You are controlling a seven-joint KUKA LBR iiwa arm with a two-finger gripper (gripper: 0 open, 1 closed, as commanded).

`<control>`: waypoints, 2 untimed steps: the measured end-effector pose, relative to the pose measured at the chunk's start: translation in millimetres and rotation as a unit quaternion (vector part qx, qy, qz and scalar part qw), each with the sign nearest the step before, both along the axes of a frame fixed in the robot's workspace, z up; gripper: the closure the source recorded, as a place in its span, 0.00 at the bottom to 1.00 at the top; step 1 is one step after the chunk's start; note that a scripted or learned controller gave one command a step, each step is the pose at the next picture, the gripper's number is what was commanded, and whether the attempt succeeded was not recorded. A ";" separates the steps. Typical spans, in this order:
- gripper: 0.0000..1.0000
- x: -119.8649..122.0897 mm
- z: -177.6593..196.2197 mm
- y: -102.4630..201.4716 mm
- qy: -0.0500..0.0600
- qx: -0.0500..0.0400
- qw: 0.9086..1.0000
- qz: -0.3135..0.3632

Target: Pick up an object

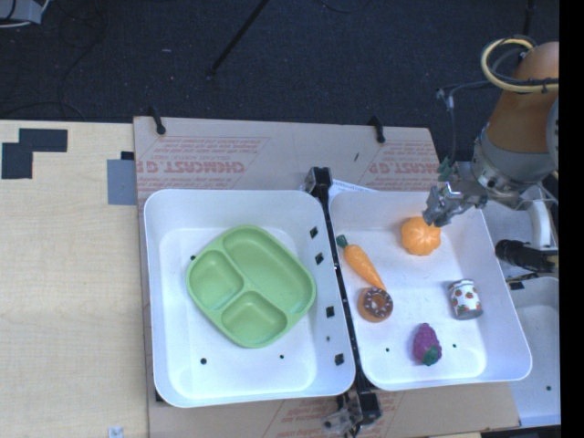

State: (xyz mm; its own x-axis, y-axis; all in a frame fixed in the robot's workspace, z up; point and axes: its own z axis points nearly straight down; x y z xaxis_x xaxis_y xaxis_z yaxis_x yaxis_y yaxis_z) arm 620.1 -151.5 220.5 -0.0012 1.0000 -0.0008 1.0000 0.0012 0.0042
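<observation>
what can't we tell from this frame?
- Gripper: small and blurred beside the orange fruit; whether it touches the fruit is unclear.
- Jar: label too small to read.
- Purple toy: too small to tell what it is, perhaps grapes.
- Arm: cut off by the camera view's right edge.

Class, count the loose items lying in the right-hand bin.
5: orange at the back under the gripper, carrot left, donut centre, jar right, grapes front.
</observation>
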 end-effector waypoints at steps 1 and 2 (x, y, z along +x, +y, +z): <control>1.00 0.3 22.6 -1.0 0.002 0.000 1.000 0.000; 1.00 -16.1 29.1 50.9 0.004 0.002 1.000 0.001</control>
State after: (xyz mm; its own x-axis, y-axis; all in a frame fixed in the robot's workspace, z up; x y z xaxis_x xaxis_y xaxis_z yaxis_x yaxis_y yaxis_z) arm 604.0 -100.6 249.5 -0.0035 1.0000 0.0026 1.0000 0.0035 -0.0032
